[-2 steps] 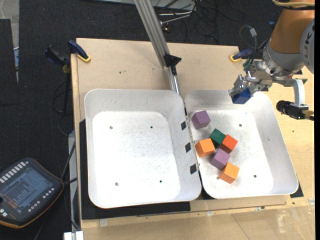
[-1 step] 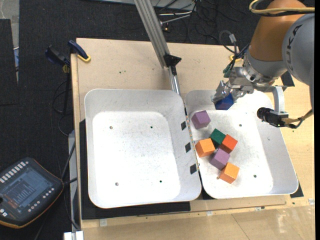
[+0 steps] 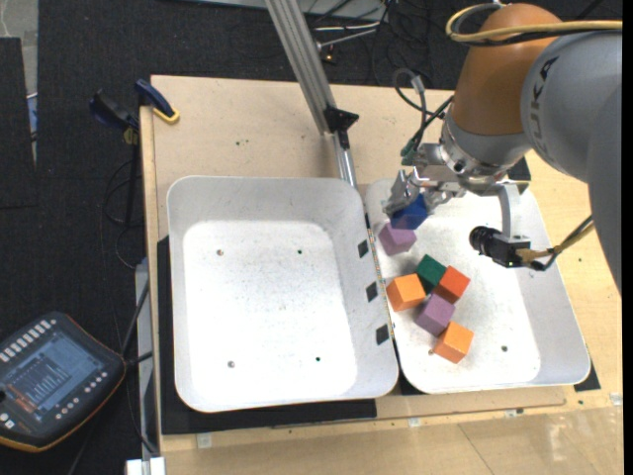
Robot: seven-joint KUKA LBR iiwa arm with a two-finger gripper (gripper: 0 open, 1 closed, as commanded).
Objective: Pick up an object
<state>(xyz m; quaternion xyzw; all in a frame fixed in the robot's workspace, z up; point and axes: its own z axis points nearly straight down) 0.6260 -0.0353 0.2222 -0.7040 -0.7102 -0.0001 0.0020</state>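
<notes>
My gripper [image 3: 412, 202] hangs over the back left part of the right bin [image 3: 559, 349], below the orange wrist band. A blue block [image 3: 411, 211] sits tilted between its fingers, lifted a little above the bin floor. Just below it a light purple block [image 3: 397, 237] lies on the floor near the bin's left wall. A cluster lies further forward: an orange block [image 3: 405, 291], a green block [image 3: 430, 268], a red-orange block [image 3: 454, 283], a purple block [image 3: 434, 314] and another orange block [image 3: 454, 342].
The left bin [image 3: 193, 206] stands beside the right one, their rims meeting in the middle. A slanted metal pole [image 3: 307, 62] comes down at the back between the bins. A black fitting [image 3: 495, 243] on the arm hangs over the right bin.
</notes>
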